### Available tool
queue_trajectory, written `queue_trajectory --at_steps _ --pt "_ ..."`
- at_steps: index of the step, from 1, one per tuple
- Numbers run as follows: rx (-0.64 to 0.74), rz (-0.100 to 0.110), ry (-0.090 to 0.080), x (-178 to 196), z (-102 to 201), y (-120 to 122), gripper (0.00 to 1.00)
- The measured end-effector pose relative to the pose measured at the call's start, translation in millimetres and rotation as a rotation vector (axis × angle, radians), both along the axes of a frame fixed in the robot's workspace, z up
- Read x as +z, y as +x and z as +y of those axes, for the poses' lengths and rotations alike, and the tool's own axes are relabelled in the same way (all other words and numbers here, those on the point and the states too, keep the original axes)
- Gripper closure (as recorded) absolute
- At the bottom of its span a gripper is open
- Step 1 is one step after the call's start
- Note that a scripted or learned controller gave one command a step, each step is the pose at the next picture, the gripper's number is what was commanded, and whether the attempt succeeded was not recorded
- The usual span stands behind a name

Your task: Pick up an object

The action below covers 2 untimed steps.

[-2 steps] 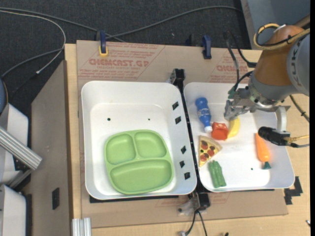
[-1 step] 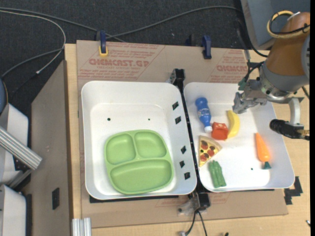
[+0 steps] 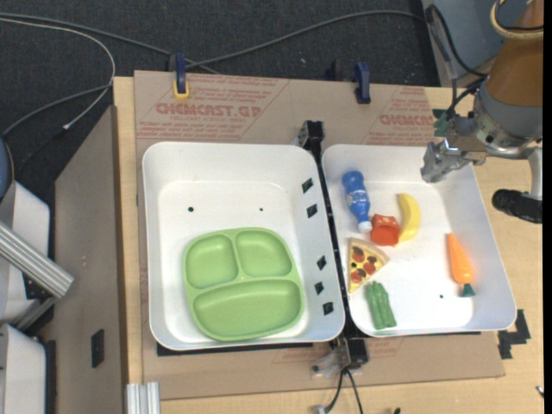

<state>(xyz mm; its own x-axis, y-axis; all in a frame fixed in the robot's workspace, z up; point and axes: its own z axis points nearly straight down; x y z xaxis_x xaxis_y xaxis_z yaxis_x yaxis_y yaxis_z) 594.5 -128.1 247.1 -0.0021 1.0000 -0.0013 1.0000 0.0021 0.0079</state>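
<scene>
The right bin (image 3: 483, 231) holds several toy foods: a blue bottle (image 3: 354, 194), a yellow banana (image 3: 409, 215), a red block (image 3: 385, 230), a pizza slice (image 3: 363, 261), a green vegetable (image 3: 379, 305) and an orange carrot (image 3: 461, 260). My gripper (image 3: 435, 162) hangs over the bin's far right corner, up and to the right of the banana, touching none of the toys. I see nothing between its fingers.
The left bin (image 3: 172, 179) carries a green divided plate (image 3: 243, 281). Black clips line the seam between the bins (image 3: 321, 231). Blue clamps (image 3: 361, 83) pin the cardboard base at the back. Cables run across the dark floor behind.
</scene>
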Motion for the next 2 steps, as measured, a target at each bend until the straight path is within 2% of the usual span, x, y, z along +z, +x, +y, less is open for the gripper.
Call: queue_trajectory --at_steps 1,2 --pt "0.004 0.011 0.004 -2 60 -22 1.00" --pt "0.005 0.010 0.005 4 113 -38 1.00"
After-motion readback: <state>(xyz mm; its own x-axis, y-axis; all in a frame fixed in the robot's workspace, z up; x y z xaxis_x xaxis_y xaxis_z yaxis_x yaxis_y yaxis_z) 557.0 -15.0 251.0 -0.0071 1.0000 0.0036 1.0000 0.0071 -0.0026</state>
